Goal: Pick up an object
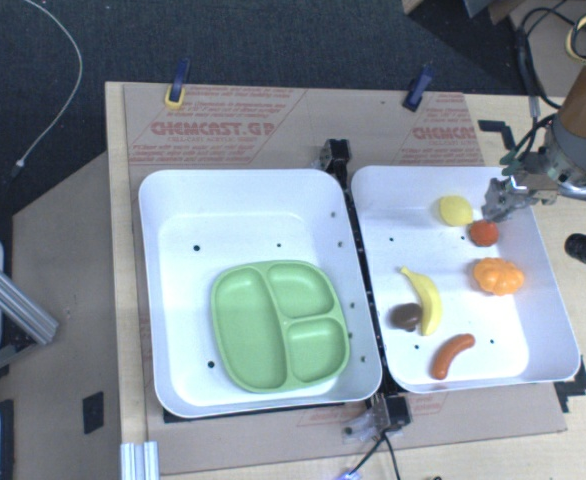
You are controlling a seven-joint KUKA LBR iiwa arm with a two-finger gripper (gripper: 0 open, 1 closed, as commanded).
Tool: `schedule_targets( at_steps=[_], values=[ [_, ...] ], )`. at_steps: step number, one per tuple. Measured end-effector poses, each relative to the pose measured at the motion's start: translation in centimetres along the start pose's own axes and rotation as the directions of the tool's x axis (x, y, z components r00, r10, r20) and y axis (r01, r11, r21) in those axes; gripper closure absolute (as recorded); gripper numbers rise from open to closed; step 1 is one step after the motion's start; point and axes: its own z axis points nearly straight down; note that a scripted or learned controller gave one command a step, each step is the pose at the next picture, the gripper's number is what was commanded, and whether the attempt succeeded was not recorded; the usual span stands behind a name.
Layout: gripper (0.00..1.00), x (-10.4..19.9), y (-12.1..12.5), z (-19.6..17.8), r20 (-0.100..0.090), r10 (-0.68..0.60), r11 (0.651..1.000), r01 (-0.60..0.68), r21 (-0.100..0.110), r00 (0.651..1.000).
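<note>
The hand (pixel 500 206), its grip impossible to tell, is hovering over the small red tomato (pixel 484 233): likely light, smooth, round; best pinched across its middle.

Left bin (pixel 163 268): tray (pixel 278 325) near front edge. Right bin (pixel 548 353): lemon (pixel 454 210), tomato (pixel 484 233) by back edge under my gripper (pixel 497 204); orange (pixel 497 276) at right edge; banana (pixel 425 300), sausage (pixel 452 355) toward front.
</note>
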Motion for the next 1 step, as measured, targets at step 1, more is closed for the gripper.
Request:
schedule_targets(
  at_steps=[1],
  values=[
    [1.00, 6.22, 1.05, -0.26, -0.003, -0.006, 1.000, 0.006, 0.002, 1.000]
  ],
)
